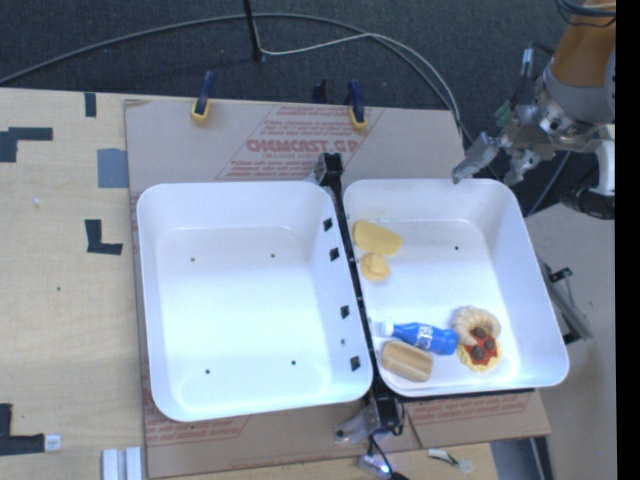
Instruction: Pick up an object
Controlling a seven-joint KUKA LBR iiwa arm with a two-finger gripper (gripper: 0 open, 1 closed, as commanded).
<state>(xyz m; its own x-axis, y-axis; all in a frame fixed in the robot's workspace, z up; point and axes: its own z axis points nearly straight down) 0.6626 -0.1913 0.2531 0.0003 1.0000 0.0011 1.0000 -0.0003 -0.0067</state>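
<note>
The grey arm with its orange band (583,43) comes in from the upper right corner of the camera view, the orange section sloping down and to the left into a grey wrist, which carries the two-finger gripper (482,164) out beyond the far right corner of the right-hand shallow white plastic bin (520,268). The gripper is tilted, pointing down and leftward, and it hangs just past the bin's far rim rather than over the objects inside. Its slim grey fingers (470,163) appear spread apart with nothing between them, though at this size the exact gap is hard to judge. Inside the right-hand bin, the things to be picked lie well apart from the gripper: a pale yellow rounded piece (377,237) sits near the dividing wall at the bin's far left, with a smaller yellow lump (374,266) just beside it on the near side. Toward the near edge lie a blue tube with a white cap (421,337), a tan bread-like roll (407,361) touching or almost touching it on the near side, and a round toy pastry with red and dark topping (478,337) just to the right of the tube. The left-hand shallow white plastic bin (160,298) stands alongside, the two bins meeting at a black clipped seam, both resting on a brown cardboard sheet (290,138) on the wooden bench (50,288).
</note>
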